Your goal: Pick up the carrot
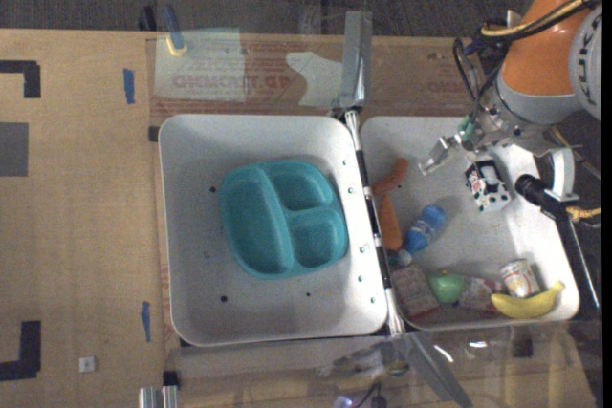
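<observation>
The carrot [389, 217] lies in the right bin [535, 248], pressed up along that bin's left wall just right of the divider between the 2 bins. It looks like 2 orange pieces end to end, or 1 bent piece: an upper stub angled toward the upper right and a longer bit running down. Hard to tell which from this angle.

The gripper [457, 146] hangs over the upper middle of the right bin, up and to the right of the carrot and clear of it. Its fingers look spread apart, with nothing between them.

What could go wrong from here:

- The carrot hugs the wall, so 1 finger may have no room on the left side and could land on the rim or the divider instead of beside the carrot.
- A blue bottle [425, 226] sits just right of the carrot's lower half. If the fingers come down there, they could clip or grab the bottle.
- If the carrot really is 2 pieces, a grab at the joint might close on nothing solid.
- It's round and slim, so an off-centre pinch could roll it out.

The teal plate [284, 218] in the left bin [191, 167] and the banana [526, 301] at the lower right are well out of the way.
</observation>
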Motion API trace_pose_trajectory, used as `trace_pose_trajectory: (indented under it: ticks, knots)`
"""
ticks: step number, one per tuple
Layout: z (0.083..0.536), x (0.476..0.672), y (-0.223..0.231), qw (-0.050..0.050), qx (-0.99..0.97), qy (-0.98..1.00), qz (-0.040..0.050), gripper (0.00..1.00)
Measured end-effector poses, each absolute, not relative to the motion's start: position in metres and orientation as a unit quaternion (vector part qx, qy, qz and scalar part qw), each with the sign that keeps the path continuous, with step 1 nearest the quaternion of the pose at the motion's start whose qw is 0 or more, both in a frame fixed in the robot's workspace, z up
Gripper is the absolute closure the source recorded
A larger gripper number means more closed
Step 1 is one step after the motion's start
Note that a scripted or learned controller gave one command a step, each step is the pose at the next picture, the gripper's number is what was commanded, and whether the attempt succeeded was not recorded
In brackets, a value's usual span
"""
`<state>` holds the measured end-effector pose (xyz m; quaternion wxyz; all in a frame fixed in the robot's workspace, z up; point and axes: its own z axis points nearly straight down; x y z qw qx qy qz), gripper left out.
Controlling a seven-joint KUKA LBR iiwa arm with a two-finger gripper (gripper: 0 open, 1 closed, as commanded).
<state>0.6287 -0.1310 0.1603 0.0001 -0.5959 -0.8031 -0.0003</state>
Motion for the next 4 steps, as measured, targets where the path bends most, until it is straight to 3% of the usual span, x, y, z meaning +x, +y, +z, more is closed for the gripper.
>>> trace_pose_trajectory:
  ticks: [1, 2, 3, 4]
  knots:
    - [0.089, 0.573, -0.109, -0.004, -0.690, -0.724, -0.0026, 0.00]
    - [0.088, 0.511, -0.155, -0.004, -0.679, -0.734, -0.0013, 0.00]
    - [0.088, 0.537, -0.204, -0.003, -0.717, -0.697, -0.0020, 0.00]
    - [0.088, 0.518, -0.159, -0.003, -0.828, -0.560, -0.0025, 0.00]
